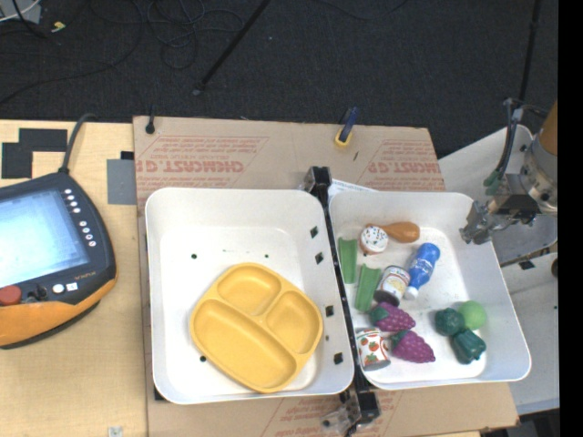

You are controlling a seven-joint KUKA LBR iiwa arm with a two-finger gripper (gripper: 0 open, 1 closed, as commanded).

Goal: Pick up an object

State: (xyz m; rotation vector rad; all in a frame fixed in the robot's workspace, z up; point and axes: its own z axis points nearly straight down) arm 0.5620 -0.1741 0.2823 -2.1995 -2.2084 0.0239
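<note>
Since the blue bottle (423,267) lies mid right bin (510,335) with some room around it, I'd pick that: likely light, rigid, slick plastic. Pinch across its body. Pincer (480,226) hangs over the bin's right rim; can't tell its state.

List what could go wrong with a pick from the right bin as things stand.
1. The toys are packed tight: the blue bottle touches the small jar, and the purple grapes lie against neighbours, so a grab may catch two or slip.
2. The gripper sits at the right bin's far edge, so a descent could clip the rim.
</note>
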